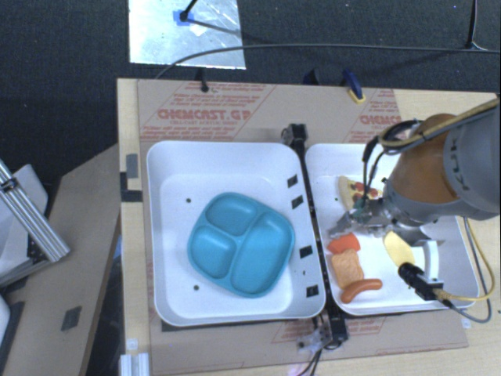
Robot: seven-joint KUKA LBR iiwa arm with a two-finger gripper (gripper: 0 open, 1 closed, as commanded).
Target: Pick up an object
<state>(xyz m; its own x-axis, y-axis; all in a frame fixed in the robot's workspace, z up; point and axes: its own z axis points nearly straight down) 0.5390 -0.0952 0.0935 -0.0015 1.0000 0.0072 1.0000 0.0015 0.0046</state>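
two shallow white bins sit side by side on the bench. the left bin holds a blue divided plate, lying flat near its centre. the right bin holds small food items along its left side: a pizza slice toward the far wall, an orange-red piece just above a tan-orange block, a red sausage near the front wall, and a yellow piece to their right. the arm reaches over the right bin. the gripper is low, just above the orange-red piece; jaw state cannot be determined.
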